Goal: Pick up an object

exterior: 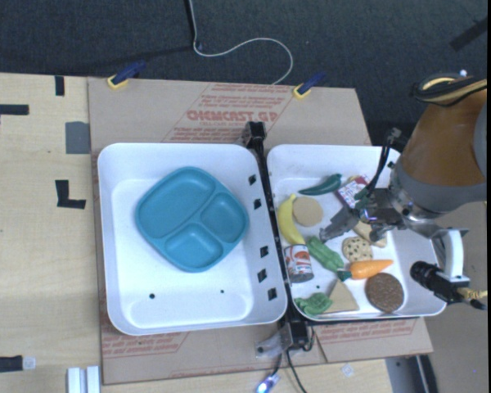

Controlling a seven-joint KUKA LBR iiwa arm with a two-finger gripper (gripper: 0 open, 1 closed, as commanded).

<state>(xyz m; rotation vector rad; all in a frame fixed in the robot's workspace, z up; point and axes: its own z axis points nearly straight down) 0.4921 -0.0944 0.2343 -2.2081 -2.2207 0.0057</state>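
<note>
From my remote seat I log the bench, nearest edge first.

1. Right bin (409, 158), near rim: a green leafy piece (313, 304) at 7 o'clock in the bin, a tan wedge (341, 297) just beside it, and a brown round patty (385, 291) at 5 o'clock.
2. An orange carrot (368, 268) lies flat just above the patty; a speckled cookie (355, 249) touches its upper side.
3. A small can (299, 262) with a red and white label stands by the dividing wall; I cannot read its print.
4. A green pod (325, 253) lies between can and cookie.
5. The gripper (349, 219) hangs over the bin's centre, its two fingers (337, 224) spread apart, nothing between them. The cookie sits just at 5 o'clock from the tips, the pod at 7 o'clock, both close under them.
6. A tan round biscuit (308, 211) and a banana (288, 221) lie at 9 o'clock from the gripper, touching one another.
7. A dark green pepper (321, 186) and a red packet (349, 191) sit at 12 o'clock; the packet's writing is too small to read.
8. Left bin (114, 219): a blue three-compartment plate (192, 217), tilted diamond-wise at centre.
9. Cardboard sheet (221, 109) beyond the bins: red print, upside down to me, seems to read "CHEMCAST GP".
10. Yellow-and-blue clamps (127, 74) at the sheet's far corners.
</note>
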